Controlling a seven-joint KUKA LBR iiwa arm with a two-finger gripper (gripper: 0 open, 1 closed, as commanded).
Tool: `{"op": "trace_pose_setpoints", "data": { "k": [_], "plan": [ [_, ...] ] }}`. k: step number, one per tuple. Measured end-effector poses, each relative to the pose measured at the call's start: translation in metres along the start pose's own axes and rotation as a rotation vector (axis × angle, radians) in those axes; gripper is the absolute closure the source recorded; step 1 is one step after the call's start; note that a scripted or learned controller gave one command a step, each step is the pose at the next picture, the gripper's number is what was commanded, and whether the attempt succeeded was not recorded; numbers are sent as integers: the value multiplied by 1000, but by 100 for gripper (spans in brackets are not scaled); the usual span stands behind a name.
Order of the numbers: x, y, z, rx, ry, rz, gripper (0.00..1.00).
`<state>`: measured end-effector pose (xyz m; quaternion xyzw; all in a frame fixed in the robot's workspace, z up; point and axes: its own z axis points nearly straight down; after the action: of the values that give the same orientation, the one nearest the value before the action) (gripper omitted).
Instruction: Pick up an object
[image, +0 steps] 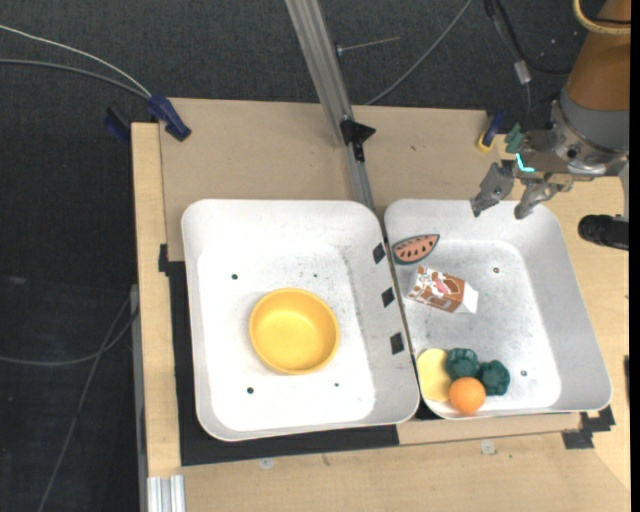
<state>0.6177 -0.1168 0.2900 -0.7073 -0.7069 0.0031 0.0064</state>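
Jaws of gripper spread, nothing between, above right bin rim (arm cut off by frame edge).

Small carton flat in right bin, near watermelon slice

A tan wooden bench fills most of the frame, with dark carpet beyond its left and upper edges. Two shallow white bins sit on it side by side, edges touching near the centre: the left bin in the middle of the frame, the right bin toward the right side. A black mat shows under the bins along the lower left and at the lower right corner. A blue clamp grips the bench's upper left corner, and another blue clamp sits at the upper right edge. A grey metal bar runs from the top of the frame down to the gap between the bins
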Motion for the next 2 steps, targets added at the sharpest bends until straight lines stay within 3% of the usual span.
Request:
{"op": "trace_pose_setpoints", "data": {
  "k": [1,2],
  "plan": [
    [0,1,-4,-7,-1,-1,0],
    [10,-2,51,1,0,-1,0]
  ]
}}
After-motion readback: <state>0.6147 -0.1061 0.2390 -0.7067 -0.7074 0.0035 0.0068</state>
